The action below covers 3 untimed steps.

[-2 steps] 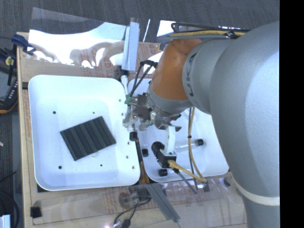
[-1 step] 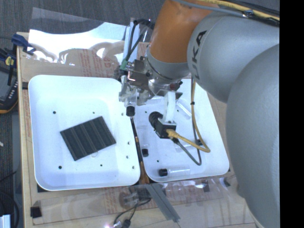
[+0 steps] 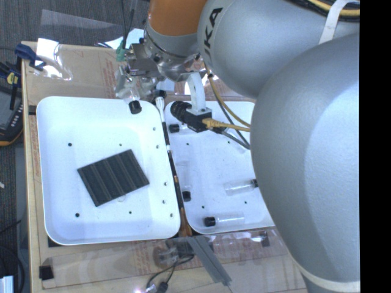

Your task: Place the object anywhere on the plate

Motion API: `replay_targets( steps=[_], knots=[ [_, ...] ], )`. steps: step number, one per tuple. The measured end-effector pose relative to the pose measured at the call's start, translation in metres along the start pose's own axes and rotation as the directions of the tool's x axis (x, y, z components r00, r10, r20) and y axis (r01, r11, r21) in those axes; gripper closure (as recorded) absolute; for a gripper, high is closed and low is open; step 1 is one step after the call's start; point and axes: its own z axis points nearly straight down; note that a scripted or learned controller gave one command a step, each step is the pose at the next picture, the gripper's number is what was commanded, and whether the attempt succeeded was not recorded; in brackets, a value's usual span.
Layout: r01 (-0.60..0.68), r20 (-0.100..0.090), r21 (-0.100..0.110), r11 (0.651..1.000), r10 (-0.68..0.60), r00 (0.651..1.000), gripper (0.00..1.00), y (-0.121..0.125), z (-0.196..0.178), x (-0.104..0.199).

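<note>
white bins: 2 — left bin, right bin | dark ribbed plates: 1, in left bin | clear tubes with black caps: 2, in right bin — | arms: 1

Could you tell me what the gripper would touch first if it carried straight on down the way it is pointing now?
Probably the bare white floor of the left bin near its top right corner. The gripper hangs over that spot, well away from the dark ribbed plate. Its height above the bin is hard to judge.
</note>
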Motion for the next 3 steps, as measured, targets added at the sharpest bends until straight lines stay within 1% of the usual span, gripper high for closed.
replay_targets(
  steps=[1,2,3],
  knots=[
    [0.134,-0.001,0.0,0.991,-0.134,0.991,1.0,0.026,0.034,0.105],
    [0.134,0.0,0.0,0.991,-0.134,0.991,0.0,0.026,0.034,0.105],
    [-0.051,0.001,0.003,0.999,0.051,0.999,0.0,-0.048,-0.023,0.053]
  ],
)
